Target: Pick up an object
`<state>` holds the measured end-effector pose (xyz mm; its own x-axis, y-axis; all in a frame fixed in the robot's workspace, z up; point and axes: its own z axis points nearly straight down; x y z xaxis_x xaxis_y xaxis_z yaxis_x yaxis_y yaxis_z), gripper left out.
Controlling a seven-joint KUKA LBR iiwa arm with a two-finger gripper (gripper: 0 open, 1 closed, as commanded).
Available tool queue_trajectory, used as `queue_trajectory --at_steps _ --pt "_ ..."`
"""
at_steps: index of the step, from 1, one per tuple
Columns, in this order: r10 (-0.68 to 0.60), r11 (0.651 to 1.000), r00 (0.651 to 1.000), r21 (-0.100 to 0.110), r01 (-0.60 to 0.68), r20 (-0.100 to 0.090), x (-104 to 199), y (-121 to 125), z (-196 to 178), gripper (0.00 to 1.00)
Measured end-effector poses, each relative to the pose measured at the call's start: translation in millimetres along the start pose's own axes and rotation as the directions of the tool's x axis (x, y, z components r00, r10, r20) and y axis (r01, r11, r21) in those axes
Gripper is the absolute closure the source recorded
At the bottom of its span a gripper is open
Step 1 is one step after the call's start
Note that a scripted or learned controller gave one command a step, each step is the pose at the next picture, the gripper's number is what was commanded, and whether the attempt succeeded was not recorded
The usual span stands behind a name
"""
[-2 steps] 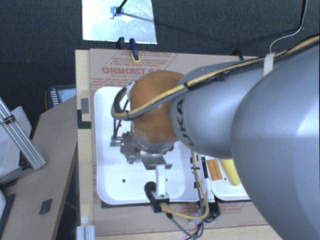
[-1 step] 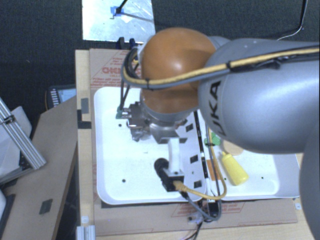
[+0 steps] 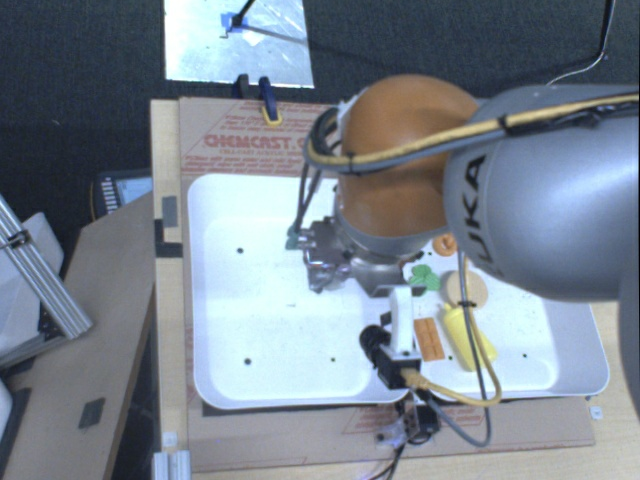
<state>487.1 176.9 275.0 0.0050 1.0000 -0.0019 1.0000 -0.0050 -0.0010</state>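
Note:
My gripper (image 3: 320, 260) hangs low over the left white bin (image 3: 240, 298), near its right side, under the arm's wide orange band. The wrist hides most of it. In the right bin (image 3: 560, 368) lie a yellow banana-shaped piece (image 3: 470, 338), an orange rectangular block (image 3: 430, 340), a tan round disc (image 3: 467, 289), a green piece (image 3: 424, 278) and a small orange piece (image 3: 444, 243). All of these sit to the right of the gripper, apart from it. I see nothing held in the gripper.
Both bins rest on a cardboard sheet (image 3: 240, 138) held by a blue and yellow clamp (image 3: 268, 103) at the back. A shiny foil sheet (image 3: 238, 28) lies beyond. An aluminium profile (image 3: 35, 278) stands at the far left.

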Motion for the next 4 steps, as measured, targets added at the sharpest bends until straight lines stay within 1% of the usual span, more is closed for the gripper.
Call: queue_trajectory --at_steps 1,2,3,4 --pt "-0.006 1.000 1.000 -0.002 0.006 -0.003 4.0 0.2 -11.6 1.00" --pt "-0.013 1.000 1.000 -0.003 0.013 -0.005 56.7 -1.3 -15.0 1.00" --pt "-0.006 1.000 1.000 0.002 0.006 -0.001 57.3 -1.2 10.2 1.00" --pt "-0.004 1.000 1.000 0.002 0.004 -0.001 40.1 -0.9 43.7 1.00"
